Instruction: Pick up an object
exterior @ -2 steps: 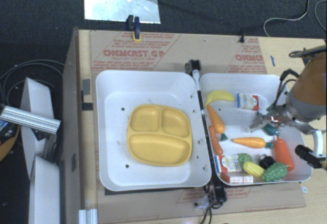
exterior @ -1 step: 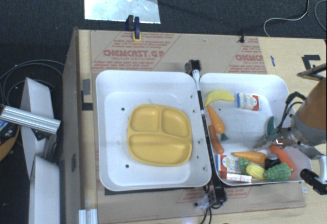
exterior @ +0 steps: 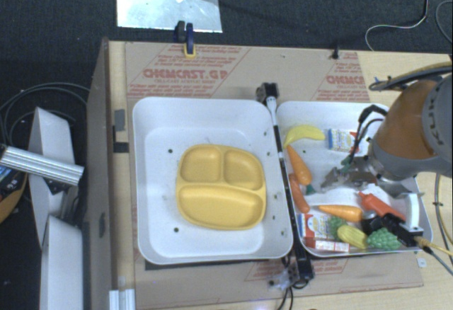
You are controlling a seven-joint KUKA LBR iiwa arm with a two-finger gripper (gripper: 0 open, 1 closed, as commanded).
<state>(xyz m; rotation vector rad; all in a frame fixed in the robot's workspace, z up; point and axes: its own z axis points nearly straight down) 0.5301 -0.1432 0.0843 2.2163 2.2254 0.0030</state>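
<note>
Toys: smooth plastic food in the right bin [exterior: 423, 225]: a curved banana [exterior: 303, 134] far left, a tapered carrot [exterior: 299, 165], another carrot [exterior: 342, 212], knobbly green grapes [exterior: 383, 238] near.
Arm: grey, orange-banded, reaching in from the right, low over the right bin.
Claw [exterior: 338, 176]: metal, beside the tapered carrot; opening and hold cannot be told.
Tray [exterior: 221, 185]: glossy yellow, three compartments, in the left bin [exterior: 157, 160].
</note>
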